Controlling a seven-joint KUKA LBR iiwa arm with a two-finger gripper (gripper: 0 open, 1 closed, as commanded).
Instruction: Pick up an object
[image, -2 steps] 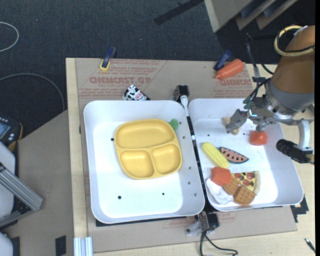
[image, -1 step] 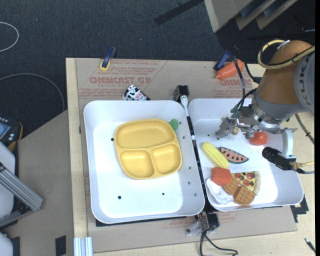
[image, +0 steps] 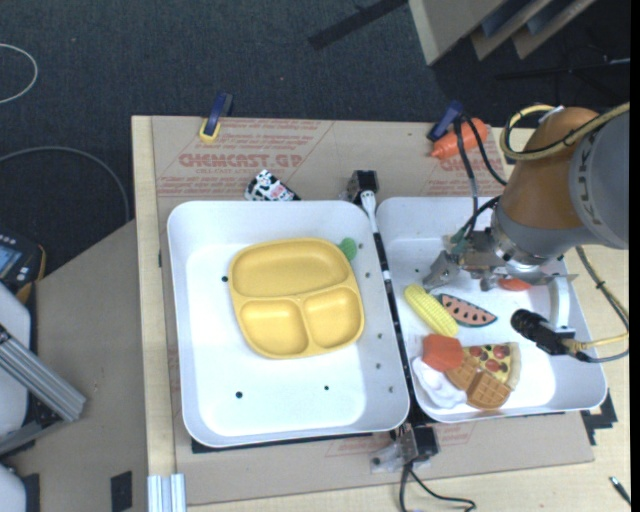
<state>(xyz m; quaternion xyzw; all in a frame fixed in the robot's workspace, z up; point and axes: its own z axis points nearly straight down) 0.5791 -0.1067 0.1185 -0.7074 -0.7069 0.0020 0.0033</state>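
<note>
One fixed camera above the bench looks down at a slant on two shallow white plastic bins (image: 190, 330) side by side, the grey orange-banded arm (image: 560, 180) entering from frame right.

Both white bins (image: 200, 300) look like smooth, slightly glossy plastic, as does the yellow divided plate (image: 295, 297) (its sheen is softer). The bench top (image: 300, 160) at upper centre looks like matt, printed cardboard-brown board.

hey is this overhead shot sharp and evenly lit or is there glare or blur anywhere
Camera view: mostly sharp, with light that is soft and even; the yellow divided plate shows mild sheen, the left bin reads bright white without washing out. The arm's orange band looks slightly soft, and the gripper beneath it sits in its shade over the right bin, so detail there is murky.
</note>
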